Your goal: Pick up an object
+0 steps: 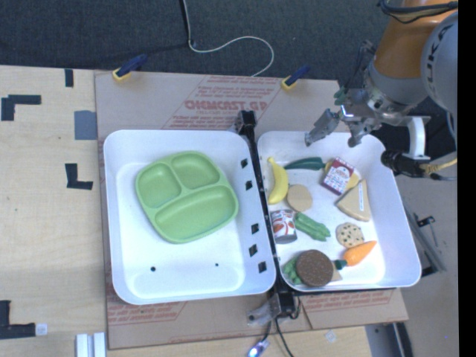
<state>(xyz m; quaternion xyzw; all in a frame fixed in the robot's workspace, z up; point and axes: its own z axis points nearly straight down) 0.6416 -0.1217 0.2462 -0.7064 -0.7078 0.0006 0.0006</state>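
Claw (338, 129) fingers look spread from where I sit, with nothing between them, hanging over the far rim of the right bin (398, 214). Below it, toward me, I see the toy food lying in that bin: a green bean (303, 163) nearest the claw, a banana (277, 181) by the left wall, a red carton (337, 175), a cheese wedge (356, 201), a tan round biscuit (300, 198), a small can (283, 225), a green pod (311, 227), a cookie (348, 234), a carrot (358, 253) and a burger (314, 268). Left bin (123, 214) carries a green divided plate (187, 195). Both bins sit on cardboard on the surface (44, 222).
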